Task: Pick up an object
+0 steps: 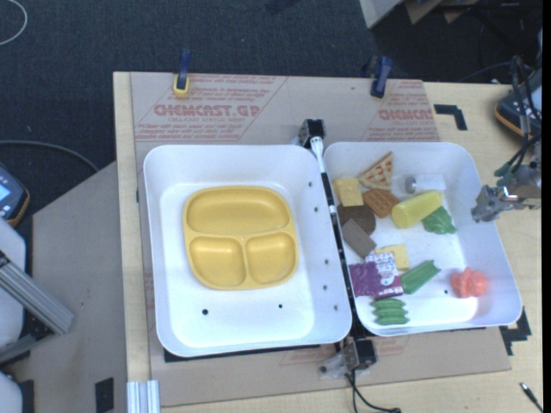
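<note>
Your grey metal gripper (488, 203) is hovering at the right rim of the right shallow white bin (482, 172), and you cannot tell its state. You are looking at toy food lying in that bin: a yellow corn cob (416, 208) mid-bin and a pink lump (469, 283) near right. Left, a yellow three-part plastic tray (239, 236) is sitting in the left white bin (164, 231).

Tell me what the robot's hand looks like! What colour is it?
The gripper is small, made of grey metal, and pokes in at the right rim of the right bin. It looks boxy, with thin dark cables running up behind it. Higher up, a bit of orange shows on a rounded part with a dark top. The picture is too blurry to make out any markings.
</note>
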Controlling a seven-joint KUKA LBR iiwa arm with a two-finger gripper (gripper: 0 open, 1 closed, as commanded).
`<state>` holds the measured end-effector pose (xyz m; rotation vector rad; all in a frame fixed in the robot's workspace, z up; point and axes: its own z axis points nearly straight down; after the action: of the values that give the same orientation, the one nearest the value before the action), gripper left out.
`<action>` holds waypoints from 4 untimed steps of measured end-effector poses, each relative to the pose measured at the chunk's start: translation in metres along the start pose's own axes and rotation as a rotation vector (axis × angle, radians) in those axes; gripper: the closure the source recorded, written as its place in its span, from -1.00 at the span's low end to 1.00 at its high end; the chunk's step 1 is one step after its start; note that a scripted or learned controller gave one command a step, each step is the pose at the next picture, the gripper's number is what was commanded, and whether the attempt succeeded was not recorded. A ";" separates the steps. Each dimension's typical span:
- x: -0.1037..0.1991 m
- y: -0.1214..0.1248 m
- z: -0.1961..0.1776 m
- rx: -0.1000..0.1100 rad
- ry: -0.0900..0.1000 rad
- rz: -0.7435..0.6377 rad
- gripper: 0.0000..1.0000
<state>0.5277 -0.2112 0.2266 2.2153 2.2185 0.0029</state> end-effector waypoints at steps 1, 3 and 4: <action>0.043 0.026 -0.008 0.001 0.002 -0.004 1.00; 0.143 0.067 -0.001 0.002 0.002 -0.003 1.00; 0.197 0.089 -0.010 0.000 0.004 -0.004 1.00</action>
<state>0.6160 -0.0142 0.2364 2.2127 2.2253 0.0063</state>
